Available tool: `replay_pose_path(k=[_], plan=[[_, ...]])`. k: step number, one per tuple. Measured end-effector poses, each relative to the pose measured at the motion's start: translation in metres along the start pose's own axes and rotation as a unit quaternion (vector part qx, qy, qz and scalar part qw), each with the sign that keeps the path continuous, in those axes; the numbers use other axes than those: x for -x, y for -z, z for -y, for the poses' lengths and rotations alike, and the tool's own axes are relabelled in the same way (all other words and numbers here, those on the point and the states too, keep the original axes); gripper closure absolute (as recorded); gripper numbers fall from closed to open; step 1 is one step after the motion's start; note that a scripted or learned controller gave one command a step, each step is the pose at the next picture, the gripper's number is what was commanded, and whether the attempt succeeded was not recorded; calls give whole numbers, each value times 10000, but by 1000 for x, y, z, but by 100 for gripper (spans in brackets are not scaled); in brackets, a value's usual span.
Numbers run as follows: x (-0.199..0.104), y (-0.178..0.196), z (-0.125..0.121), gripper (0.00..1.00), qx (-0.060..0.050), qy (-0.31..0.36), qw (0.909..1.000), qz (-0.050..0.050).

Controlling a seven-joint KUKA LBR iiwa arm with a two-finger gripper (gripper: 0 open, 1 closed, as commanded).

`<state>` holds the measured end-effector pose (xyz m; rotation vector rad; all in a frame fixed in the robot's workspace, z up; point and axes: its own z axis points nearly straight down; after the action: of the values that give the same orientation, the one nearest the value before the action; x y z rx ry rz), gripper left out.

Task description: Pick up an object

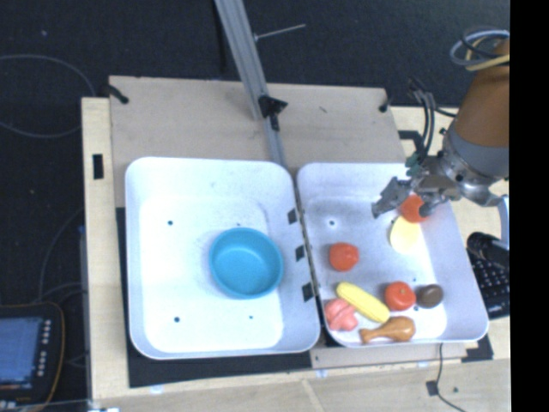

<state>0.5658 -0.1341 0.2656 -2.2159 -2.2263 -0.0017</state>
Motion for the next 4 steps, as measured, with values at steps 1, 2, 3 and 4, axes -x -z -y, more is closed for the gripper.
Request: replay_pose_path(k=[1,2,3,4], plan=[[5,-54,10,0,-20,-25,10000,17],[8,-96,9,0,-22,-36,10000,15],[16,-140,-6,0,119,-57,9999,61],[15,-133,-2,100,36,-87,10000,16]])
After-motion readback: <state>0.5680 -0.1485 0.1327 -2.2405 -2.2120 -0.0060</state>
